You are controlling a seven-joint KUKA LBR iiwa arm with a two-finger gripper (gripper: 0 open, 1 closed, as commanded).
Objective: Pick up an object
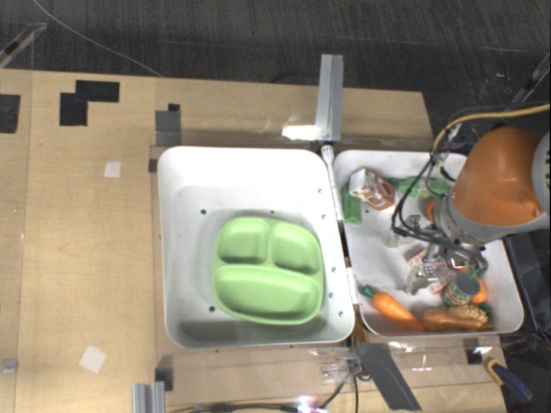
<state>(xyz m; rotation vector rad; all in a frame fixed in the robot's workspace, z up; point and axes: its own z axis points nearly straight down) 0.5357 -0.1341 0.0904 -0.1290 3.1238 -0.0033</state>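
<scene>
My gripper (433,274) reaches down into the right bin (379,248), under the orange wrist band (499,179), low over the bin's lower right part. Just below and to its right lies a small round teal and orange item (462,292), partly covered by the gripper. An orange carrot (392,305) lies at the bin's front edge, with a brown roll-shaped piece (454,319) to its right. A printed snack packet (372,190) and a green wrapper (353,206) lie at the bin's back left.
The left bin (185,231) holds a green divided plate (267,269). A metal post (331,93) stands behind the wall between the bins. Black cables (413,200) hang from the wrist over the right bin. Wooden bench surface (77,256) lies to the left.
</scene>
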